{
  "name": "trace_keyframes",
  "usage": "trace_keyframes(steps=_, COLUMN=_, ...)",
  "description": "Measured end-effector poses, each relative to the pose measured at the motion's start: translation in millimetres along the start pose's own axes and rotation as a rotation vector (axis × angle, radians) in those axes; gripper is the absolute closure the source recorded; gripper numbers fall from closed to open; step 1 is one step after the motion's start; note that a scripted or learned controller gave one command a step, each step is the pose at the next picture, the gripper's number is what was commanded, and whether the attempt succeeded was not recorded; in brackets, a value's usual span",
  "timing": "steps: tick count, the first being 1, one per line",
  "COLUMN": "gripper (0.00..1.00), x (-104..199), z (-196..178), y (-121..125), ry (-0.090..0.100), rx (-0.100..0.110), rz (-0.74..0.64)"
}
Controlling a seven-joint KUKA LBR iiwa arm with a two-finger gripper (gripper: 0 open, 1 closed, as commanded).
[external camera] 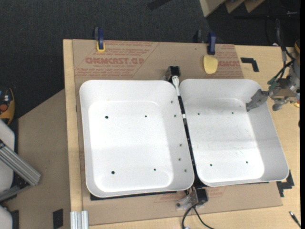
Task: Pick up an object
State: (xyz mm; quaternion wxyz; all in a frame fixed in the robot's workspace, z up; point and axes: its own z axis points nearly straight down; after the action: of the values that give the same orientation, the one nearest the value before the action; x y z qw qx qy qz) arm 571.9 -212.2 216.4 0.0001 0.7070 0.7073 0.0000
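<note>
At the right edge of the counter (71,128), the pincer (267,99) is seen over the right bin's (238,171) far right rim; how far it is parted cannot be told, and nothing is seen gripped. A pale yellow, rounded object (210,64) lies on the cardboard behind that bin, near a blue clamp (211,42).

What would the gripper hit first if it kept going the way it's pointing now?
Judging loosely, the gripper points left and downward, so it would meet the bare floor of the right bin first; its height above it is unclear.
</note>
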Motion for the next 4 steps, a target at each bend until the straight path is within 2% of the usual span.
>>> trace_keyframes(steps=1, gripper=0.0, x=19, z=-196, y=-49, ry=-0.006, rx=-0.02, rz=-0.002)
trace_keyframes(steps=2, gripper=1.0, x=19, z=-196, y=-48, ry=-0.004, rx=-0.006, rz=-0.001)
trace_keyframes(steps=3, gripper=1.0, x=42, z=-78, y=18, ry=0.002, rx=0.003, rz=-0.003)
trace_keyframes(steps=4, gripper=1.0, x=143, z=-4, y=22, ry=0.006, rx=0.009, rz=-0.01)
